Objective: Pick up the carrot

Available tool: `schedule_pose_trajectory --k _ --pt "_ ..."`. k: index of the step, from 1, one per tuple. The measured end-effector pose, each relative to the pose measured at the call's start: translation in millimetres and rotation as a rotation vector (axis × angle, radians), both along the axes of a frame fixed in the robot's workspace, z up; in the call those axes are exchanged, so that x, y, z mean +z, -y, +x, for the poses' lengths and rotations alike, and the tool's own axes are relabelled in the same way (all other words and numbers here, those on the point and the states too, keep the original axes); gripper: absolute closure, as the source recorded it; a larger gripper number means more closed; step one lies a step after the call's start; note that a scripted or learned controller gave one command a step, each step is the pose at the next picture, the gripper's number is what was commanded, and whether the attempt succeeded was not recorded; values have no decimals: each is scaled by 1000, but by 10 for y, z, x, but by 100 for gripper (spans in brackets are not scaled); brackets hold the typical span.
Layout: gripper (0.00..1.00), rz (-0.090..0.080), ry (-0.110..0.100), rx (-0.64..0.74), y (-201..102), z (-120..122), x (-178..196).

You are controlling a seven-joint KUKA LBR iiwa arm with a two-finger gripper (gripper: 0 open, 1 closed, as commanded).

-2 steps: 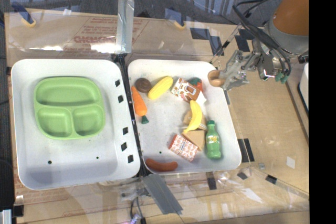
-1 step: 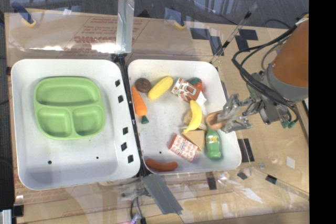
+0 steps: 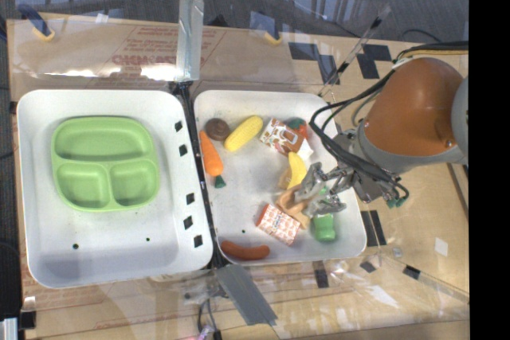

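The carrot (image 3: 211, 156) is orange with a green stub at its lower end and lies along the left wall of the right bin (image 3: 239, 98). My gripper (image 3: 312, 193) hangs low over the right side of that bin, well to the right of the carrot. Its fingers stand spread above a cluster of toy food, with nothing seen held between them. The grey arm with its orange band (image 3: 414, 111) reaches in from the right.
The right bin also holds a brown round piece (image 3: 217, 127), a yellow corn cob (image 3: 243, 133), a banana (image 3: 296, 170), two printed boxes (image 3: 279, 224), a green piece (image 3: 323, 228) and a sausage (image 3: 245, 251). A green divided plate (image 3: 104, 162) sits in the left bin (image 3: 48, 251).
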State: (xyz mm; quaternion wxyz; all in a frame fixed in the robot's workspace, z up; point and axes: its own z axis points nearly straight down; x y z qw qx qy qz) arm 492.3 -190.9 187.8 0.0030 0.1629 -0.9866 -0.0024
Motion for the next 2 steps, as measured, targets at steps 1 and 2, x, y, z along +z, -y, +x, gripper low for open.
schedule_pose_trajectory --k 1,2 --pt "100 -4 14 -134 -821 52 857" --pt "100 -8 24 -75 -993 -17 2230"
